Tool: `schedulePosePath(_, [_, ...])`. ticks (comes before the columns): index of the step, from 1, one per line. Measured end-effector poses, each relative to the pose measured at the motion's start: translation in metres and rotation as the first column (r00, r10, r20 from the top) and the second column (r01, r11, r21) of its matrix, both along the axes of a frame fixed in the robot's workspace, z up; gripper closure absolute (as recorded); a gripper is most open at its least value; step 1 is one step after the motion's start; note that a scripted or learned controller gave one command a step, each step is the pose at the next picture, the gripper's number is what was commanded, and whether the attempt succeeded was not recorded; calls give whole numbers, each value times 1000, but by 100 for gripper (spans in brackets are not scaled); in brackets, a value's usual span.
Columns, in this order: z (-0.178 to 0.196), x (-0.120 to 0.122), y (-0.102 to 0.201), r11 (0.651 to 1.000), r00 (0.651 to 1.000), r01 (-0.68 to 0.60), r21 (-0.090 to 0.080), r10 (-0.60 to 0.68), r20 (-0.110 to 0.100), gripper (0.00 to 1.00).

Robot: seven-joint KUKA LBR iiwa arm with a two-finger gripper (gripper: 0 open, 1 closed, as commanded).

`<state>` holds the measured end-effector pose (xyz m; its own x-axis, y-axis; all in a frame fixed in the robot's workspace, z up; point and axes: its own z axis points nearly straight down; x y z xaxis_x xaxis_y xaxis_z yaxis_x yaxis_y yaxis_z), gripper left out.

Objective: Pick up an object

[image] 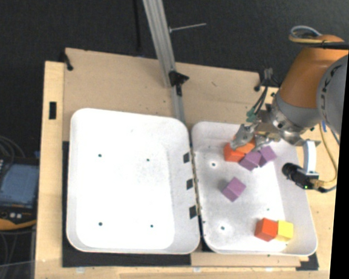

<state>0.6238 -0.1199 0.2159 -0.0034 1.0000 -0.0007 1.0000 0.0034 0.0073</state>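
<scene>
My gripper hangs low over the far part of the right bin, reaching in from the right. Directly beneath it lies an orange block, and the gripper's body hides part of that block. Two purple blocks sit touching each other just right of the orange one. Another purple cube stands alone mid-bin. At the near right corner a red-orange cube touches a yellow cube. No object can be seen lifted off the bin floor.
The left bin lies beside the right one, with black clips along the shared edge. A slanted metal pole rises behind the bins. A black cable fitting hangs over the right rim. A handheld screen sits off the bench at left.
</scene>
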Motion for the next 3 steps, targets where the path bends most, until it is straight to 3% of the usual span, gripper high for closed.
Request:
schedulePosePath(1, [28, 1, -1, 1000, 1000, 0, 1, 0, -4, 100])
schedulePosePath(3, [32, -43, 105, 1000, 1000, -3, 2, 3, -9, 100])
